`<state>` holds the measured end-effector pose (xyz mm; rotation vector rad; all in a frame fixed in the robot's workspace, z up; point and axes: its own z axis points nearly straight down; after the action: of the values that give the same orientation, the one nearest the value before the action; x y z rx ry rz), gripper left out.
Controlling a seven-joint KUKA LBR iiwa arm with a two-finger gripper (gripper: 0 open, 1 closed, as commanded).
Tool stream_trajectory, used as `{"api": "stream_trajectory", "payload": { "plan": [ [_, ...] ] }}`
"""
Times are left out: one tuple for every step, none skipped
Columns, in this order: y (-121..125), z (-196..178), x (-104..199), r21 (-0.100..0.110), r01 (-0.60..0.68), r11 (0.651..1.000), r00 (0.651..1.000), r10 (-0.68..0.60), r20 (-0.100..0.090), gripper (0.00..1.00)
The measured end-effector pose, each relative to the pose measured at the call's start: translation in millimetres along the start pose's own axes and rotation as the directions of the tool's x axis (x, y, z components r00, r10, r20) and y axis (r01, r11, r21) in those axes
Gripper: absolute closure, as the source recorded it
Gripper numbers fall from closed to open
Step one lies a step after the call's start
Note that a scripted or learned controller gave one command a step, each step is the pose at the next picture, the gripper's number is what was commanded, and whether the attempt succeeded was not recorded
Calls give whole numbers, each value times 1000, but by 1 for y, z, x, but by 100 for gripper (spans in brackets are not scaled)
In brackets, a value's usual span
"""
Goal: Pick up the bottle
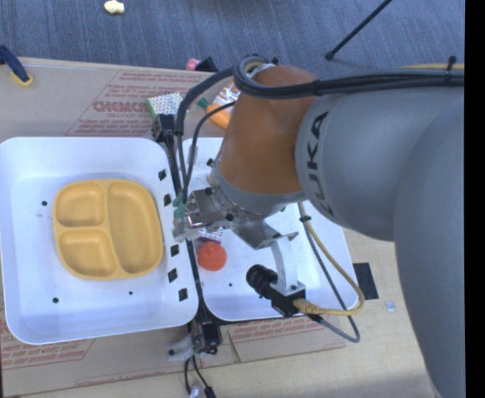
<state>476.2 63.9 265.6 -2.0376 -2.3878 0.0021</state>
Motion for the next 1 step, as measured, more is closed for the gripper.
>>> {"api": "stream_trajectory", "payload": {
  "plan": [
    [-8,11,-48,1,21,1000,1000,-21,0,100]
  ]
}}
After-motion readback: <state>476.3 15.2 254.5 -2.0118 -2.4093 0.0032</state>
